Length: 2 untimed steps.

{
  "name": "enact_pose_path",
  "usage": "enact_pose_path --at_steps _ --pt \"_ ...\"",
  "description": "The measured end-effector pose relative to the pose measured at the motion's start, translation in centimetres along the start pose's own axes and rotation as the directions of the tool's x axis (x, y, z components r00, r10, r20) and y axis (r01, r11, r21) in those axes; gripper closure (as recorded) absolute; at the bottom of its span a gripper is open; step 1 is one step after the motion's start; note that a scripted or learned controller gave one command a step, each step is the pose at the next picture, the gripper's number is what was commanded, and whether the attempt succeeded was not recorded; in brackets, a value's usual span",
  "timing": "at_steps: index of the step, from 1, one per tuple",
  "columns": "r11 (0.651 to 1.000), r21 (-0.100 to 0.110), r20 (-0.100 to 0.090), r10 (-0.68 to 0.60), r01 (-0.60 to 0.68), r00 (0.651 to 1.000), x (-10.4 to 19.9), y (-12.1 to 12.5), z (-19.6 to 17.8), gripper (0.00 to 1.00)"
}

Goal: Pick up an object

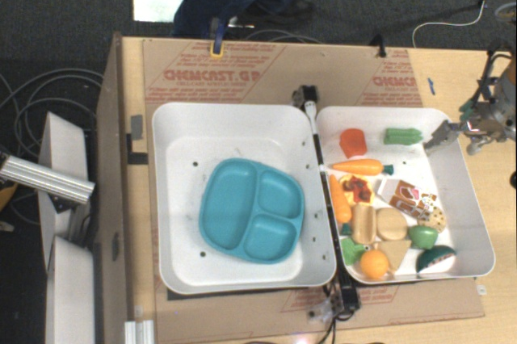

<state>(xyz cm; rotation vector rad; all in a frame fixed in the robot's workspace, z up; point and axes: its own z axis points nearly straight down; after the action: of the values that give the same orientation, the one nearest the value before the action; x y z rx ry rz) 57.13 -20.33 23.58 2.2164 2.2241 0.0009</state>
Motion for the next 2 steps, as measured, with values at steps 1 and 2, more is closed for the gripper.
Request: enact_pose_path --at_steps 1,2 --pt "1.000 0.007 -0.004 -0.005 0.005 1.000 4.2 0.3 8.3 0.00" --pt "1.000 0.003 -0.003 -0.007 0.007 1.000 11.5 2.4 15.5 0.00"
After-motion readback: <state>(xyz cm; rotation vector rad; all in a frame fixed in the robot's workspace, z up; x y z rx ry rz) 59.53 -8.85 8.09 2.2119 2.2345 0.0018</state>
